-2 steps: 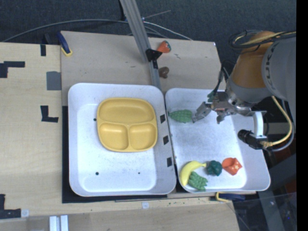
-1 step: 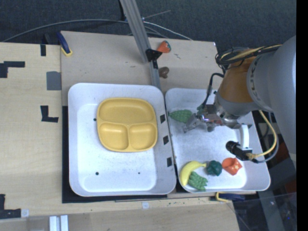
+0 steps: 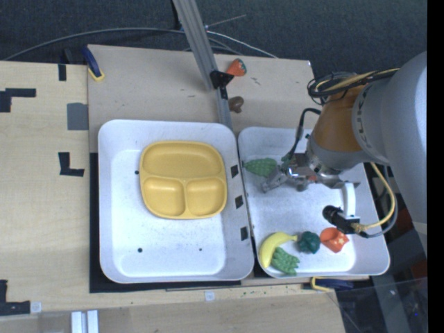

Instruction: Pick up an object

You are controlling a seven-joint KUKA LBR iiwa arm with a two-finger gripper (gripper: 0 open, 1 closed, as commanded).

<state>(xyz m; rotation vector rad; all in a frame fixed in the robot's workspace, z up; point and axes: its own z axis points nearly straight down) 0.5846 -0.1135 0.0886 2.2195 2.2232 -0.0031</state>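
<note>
**Hand low in the right bin, nothing lifted yet**

From my station I judge the task as not done. My hand (image 3: pixel 277 180) is down inside the right bin (image 3: pixel 368 259), in its upper left part, and it reaches toward the green leafy toy (image 3: pixel 261 166) that lies near the wall between the two bins. The grey fingers point to the left and their tips are just beside this toy, maybe touching its lower edge. I cannot tell if the fingers are spread or pressed together, because they look like one grey shape at this angle. I also do not see the toy between them, so I do not count it as held. What is left, in my judgement, is the real grasp and then the lift.

About the containers: the left bin (image 3: pixel 111 186) carries one thing, a yellow divided plate (image 3: pixel 184 179) with three compartments. It lies flat in the upper middle of the bin and nothing sits in its compartments.

The right bin holds the small objects. Apart from the green leafy toy at the top left, there is a group along the bottom edge: a yellow banana (image 3: pixel 272 243), a light green bumpy piece (image 3: pixel 285 261) touching the banana from below, a dark green round piece (image 3: pixel 309 242) just to the right of the banana, and an orange-red piece (image 3: pixel 334 239) beside that one. This group is well apart from my hand.

On the tabletop (image 3: pixel 41 186) behind the bins I see one more small orange and green toy (image 3: pixel 236 66), next to the grey pole.
</note>
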